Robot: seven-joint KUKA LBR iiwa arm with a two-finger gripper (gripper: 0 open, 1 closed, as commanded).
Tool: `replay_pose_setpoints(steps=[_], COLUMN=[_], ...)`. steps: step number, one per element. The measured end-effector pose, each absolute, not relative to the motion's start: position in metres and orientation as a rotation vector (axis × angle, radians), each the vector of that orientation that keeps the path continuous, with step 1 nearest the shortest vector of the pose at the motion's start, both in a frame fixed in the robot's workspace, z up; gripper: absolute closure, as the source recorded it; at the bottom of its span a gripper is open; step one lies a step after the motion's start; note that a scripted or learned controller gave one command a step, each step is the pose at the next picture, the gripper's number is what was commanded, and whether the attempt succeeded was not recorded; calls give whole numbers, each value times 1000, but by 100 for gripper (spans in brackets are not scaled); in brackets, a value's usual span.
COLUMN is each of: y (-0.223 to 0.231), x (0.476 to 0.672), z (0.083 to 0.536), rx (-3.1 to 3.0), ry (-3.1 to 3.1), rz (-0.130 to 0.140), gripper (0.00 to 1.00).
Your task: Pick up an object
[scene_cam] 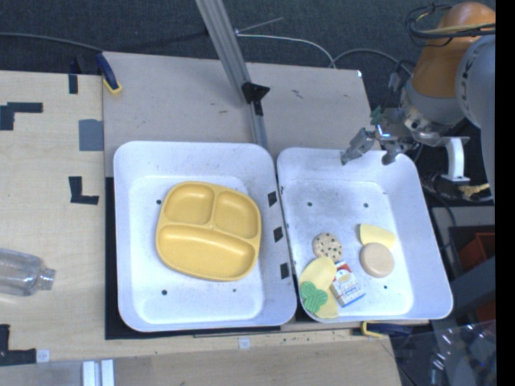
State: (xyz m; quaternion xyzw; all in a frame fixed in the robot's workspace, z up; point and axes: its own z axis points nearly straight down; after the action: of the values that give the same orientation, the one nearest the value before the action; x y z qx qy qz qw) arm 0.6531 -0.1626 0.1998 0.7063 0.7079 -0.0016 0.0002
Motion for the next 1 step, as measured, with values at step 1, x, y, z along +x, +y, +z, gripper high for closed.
replay_pose_setpoints(steps=[1], y=[-139], x=[583], z=[156], rx=[2229], ry=[2227], rz=[-10], gripper=[0])
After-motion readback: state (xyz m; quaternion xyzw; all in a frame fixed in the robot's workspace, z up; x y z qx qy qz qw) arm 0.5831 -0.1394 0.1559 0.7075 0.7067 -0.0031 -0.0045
